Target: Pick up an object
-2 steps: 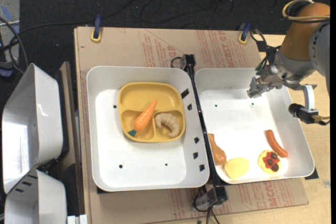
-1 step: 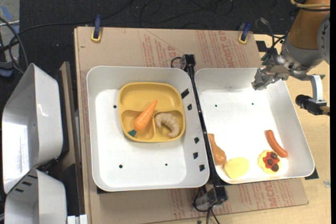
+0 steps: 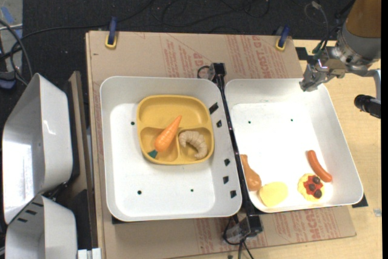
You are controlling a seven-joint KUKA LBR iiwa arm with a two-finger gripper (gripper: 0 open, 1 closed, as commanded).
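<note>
Two white bins (image 3: 339,130) sit on a cardboard-covered bench (image 3: 182,51), cables behind. My gripper (image 3: 310,83) hangs over the right bin's far corner; finger state indiscernible.

Landmark: divided plate (image 3: 175,108), sitting in left bin (image 3: 121,191), toward its far half. Carrot (image 3: 168,134) lies in plate's near-left compartment, tip crossing the divider; shrimp (image 3: 194,143) in near-right compartment, just beside carrot. Right bin (image 3: 285,106) adjoins to plate's right. In it, nearer than plate: chicken leg (image 3: 250,173) closest to plate, then round chip (image 3: 273,193), pizza piece (image 3: 312,186), sausage (image 3: 319,166) farthest right. Gripper (image 3: 310,81) hangs far right of plate, over right bin's far-right corner.
</note>
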